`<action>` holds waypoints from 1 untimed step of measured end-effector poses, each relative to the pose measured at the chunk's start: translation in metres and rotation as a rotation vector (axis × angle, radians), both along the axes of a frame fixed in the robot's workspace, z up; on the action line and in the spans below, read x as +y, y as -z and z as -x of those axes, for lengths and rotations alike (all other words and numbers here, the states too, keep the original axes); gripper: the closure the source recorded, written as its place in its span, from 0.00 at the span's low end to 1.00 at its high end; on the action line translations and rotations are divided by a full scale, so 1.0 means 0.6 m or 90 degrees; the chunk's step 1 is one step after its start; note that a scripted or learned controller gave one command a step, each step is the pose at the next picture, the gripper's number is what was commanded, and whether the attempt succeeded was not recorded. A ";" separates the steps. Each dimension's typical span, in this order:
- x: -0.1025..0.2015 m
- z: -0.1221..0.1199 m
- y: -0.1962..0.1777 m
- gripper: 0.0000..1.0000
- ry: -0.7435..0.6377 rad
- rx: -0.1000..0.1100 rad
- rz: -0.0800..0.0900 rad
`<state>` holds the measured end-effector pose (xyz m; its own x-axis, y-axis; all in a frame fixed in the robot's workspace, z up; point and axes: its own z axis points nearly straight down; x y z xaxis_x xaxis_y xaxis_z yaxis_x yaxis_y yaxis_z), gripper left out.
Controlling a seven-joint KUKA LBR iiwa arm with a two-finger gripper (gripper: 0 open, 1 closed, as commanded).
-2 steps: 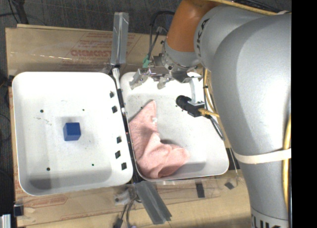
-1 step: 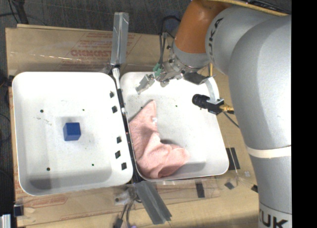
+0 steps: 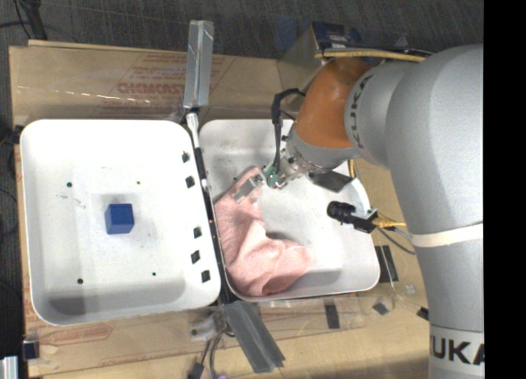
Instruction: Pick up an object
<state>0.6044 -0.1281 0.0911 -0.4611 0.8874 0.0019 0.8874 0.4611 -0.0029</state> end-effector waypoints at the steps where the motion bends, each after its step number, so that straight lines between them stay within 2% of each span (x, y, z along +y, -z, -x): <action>1: 0.052 -0.062 -0.003 0.00 -0.049 -0.002 0.000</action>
